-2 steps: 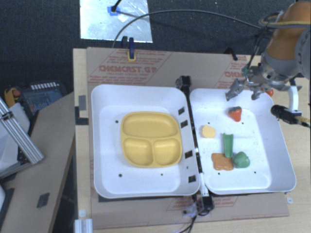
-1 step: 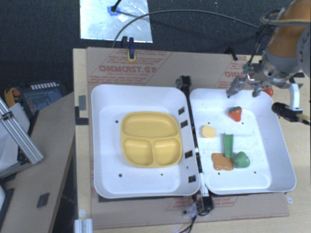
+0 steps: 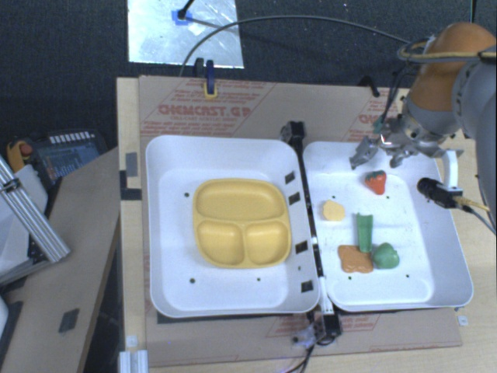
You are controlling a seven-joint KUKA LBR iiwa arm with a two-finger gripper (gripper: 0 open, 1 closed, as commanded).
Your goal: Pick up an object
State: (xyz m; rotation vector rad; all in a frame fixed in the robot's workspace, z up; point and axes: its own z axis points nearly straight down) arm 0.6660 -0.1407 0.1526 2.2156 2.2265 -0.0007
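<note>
Yellow divided tray (image 3: pixel 233 222) sits mid left bin (image 3: pixel 163 169). Right bin (image 3: pixel 435 239), L to R: yellow disc (image 3: pixel 334 210), orange piece (image 3: pixel 355 259) touching green stick (image 3: pixel 364 231), green lump (image 3: pixel 385 256), red piece (image 3: pixel 377 182). Gripper (image 3: pixel 382 155) hovers above red piece w/ jaws spread wide, nothing between.

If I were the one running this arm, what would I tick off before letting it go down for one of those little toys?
1. Toys within reach in the right bin: ok; five lie there.
2. Nearest target: ok; the red strawberry-like toy lies just below the tool.
3. Target stands free: ok; nothing touches it.
4. Tool carries nothing: ok; nothing shows between its fingers.
5. Fingers open or shut: cannot tell.
6. Green block, orange piece and green round toy: not ok; they crowd together.
</note>
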